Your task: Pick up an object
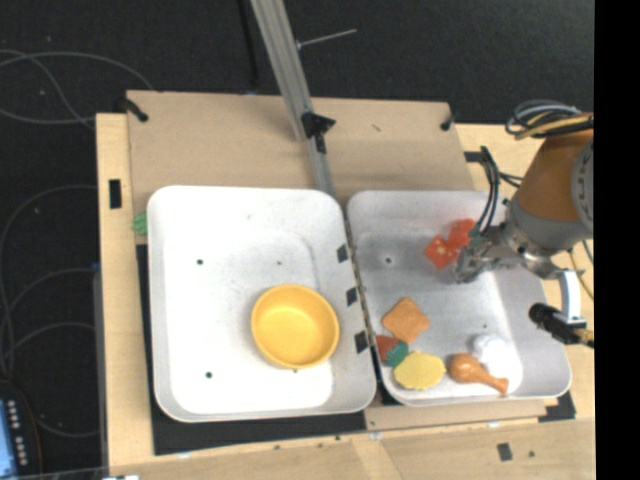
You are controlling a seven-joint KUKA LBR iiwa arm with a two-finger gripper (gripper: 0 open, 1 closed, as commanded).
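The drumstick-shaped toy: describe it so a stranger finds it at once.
Start in the right bin and go to its near edge. The drumstick-shaped toy lies there, right of the round yellow piece. It alone is orange-brown with a tapering handle end.

We look down on a tan wooden bench [250, 138], its board pale and matte, with small black clips at the far corners. Around it lies a dark, near-black floor [60, 28], finely speckled. Thin pale cables [40, 68] loop across the floor at upper left and trail down the left side. A grey metal post [285, 53] rises at a slant from the bench's far middle, with a black bracket low on it. A thin rod juts from the post toward the right. Light is even and flat, casting soft, short shadows. A bluish panel [15, 433] shows at lower left.
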